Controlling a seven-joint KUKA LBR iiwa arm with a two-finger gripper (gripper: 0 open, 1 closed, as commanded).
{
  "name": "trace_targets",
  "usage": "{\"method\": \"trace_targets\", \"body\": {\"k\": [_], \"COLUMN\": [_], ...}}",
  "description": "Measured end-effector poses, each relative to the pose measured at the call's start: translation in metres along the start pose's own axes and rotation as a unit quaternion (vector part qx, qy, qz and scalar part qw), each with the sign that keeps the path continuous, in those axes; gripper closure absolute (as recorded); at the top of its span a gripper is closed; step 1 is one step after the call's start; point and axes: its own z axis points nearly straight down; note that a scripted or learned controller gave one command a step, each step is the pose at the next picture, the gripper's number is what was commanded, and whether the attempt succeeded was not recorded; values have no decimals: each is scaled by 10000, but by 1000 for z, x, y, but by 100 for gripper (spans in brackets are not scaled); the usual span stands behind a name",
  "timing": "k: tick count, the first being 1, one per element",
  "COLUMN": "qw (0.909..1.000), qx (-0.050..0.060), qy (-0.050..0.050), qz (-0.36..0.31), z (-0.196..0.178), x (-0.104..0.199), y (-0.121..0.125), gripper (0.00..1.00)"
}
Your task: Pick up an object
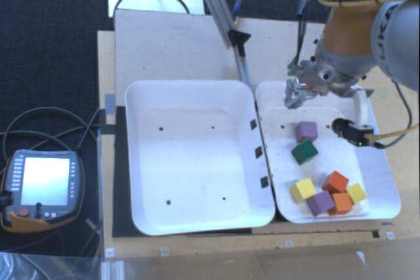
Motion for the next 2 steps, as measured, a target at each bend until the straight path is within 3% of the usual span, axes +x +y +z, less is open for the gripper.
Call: {"method": "trace_targets", "body": {"k": [2], "qw": [10000], "qx": [-5], "qy": [6], "qz": [-9], "z": [-12], "x": [94], "y": [-36], "gripper": [100]}}
